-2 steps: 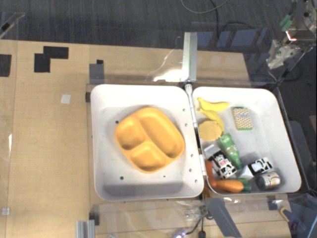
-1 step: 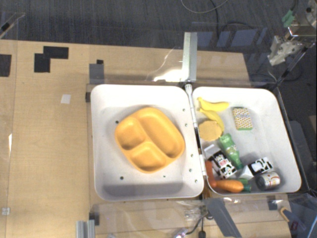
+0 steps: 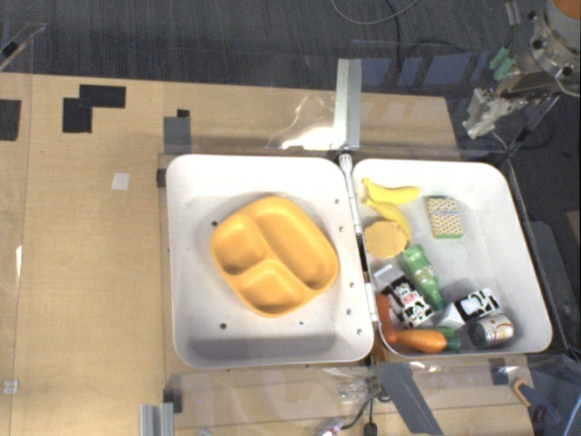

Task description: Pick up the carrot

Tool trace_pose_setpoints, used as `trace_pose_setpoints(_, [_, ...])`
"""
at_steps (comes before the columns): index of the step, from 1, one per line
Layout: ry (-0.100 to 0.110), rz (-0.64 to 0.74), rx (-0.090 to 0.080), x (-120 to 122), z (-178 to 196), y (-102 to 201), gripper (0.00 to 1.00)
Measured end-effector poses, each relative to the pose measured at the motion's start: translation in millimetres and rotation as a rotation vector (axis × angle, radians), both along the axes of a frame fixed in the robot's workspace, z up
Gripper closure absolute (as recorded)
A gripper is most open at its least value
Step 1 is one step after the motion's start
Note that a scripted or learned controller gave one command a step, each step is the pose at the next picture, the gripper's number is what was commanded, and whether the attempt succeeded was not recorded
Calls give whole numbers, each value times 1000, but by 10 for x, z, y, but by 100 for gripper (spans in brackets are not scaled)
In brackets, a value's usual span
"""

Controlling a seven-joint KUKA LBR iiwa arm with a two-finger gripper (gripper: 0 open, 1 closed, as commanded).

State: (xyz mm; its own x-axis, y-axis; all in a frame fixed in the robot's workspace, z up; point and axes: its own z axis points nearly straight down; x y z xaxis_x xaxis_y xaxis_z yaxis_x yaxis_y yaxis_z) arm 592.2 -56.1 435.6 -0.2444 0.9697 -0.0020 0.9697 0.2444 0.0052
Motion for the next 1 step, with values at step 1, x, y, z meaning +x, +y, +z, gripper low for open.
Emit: trace_pose_setpoints(1, [-6,5,-1,19,116,8,100])
